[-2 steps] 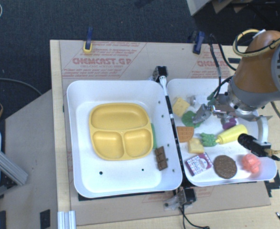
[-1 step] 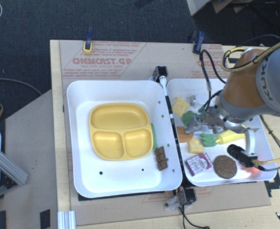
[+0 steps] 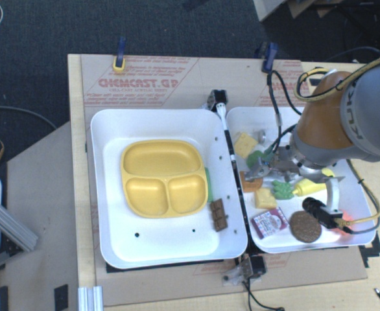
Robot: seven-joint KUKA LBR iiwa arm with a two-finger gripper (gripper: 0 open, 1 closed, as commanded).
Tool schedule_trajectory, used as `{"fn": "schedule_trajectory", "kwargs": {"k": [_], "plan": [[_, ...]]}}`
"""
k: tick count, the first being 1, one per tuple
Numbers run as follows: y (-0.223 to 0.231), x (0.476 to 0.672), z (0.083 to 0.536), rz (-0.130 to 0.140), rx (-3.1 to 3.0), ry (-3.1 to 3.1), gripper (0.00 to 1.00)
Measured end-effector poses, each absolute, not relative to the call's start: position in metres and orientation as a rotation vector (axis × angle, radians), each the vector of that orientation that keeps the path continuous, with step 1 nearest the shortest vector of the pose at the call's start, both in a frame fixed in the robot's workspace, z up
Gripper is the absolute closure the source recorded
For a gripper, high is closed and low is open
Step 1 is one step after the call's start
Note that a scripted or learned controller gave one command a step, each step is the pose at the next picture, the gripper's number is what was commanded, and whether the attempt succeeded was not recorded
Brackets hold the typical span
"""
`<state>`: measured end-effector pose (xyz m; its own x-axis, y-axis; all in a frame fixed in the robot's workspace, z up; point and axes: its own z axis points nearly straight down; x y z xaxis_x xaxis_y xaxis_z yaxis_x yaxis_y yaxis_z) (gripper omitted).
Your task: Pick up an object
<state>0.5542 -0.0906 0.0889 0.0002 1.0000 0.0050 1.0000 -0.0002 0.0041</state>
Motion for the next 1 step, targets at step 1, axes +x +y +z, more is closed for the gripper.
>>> {"fn": "schedule_trajectory", "kwargs": {"k": [1], "plan": [[-0.0904, 0.5577, 0.1033, -0.022, -2.229, -2.228, 1.0]]}}
